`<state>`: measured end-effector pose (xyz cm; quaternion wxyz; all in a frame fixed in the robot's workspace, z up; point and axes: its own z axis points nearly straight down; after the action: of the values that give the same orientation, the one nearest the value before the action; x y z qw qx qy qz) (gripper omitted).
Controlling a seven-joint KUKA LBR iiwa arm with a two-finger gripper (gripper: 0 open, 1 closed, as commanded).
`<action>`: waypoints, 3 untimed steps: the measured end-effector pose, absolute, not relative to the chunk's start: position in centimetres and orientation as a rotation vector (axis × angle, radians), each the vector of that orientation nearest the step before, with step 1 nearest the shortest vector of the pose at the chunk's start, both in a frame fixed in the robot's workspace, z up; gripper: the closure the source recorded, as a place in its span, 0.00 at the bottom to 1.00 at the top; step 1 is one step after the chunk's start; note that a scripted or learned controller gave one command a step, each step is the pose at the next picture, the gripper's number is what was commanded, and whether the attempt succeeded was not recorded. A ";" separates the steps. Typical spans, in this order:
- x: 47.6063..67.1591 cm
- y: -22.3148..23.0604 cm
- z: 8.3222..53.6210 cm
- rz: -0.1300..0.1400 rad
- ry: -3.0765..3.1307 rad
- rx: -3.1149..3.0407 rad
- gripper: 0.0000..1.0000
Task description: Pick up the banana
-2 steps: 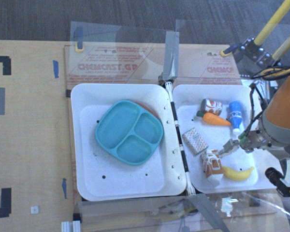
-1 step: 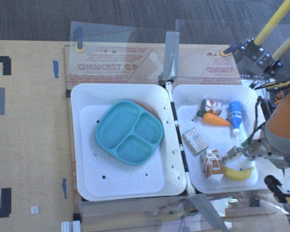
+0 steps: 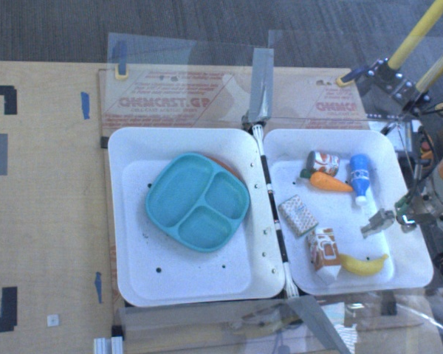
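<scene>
The left bin (image 3: 133, 198) holds a teal divided plate (image 3: 198, 201) at the frame's centre-left. In the right bin (image 3: 406, 161) lie a patterned packet (image 3: 298, 215), a small carton (image 3: 324, 251), a carrot (image 3: 330, 183), and a blue bottle (image 3: 359, 175). The banana (image 3: 365, 264) rests at lower right, beside the carton. The claw (image 3: 378, 223) hovers just above it; I cannot tell its state.
</scene>
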<state>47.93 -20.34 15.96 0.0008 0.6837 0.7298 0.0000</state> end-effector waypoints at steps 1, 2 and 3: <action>47.9 -16.9 12.3 0.001 2.581 1.793 0.00; 48.2 -18.1 8.8 0.002 2.733 1.531 0.00; 48.2 -18.3 9.8 0.007 2.725 1.537 1.00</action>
<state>48.23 -18.29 9.85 0.0064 0.4912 0.8710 0.0021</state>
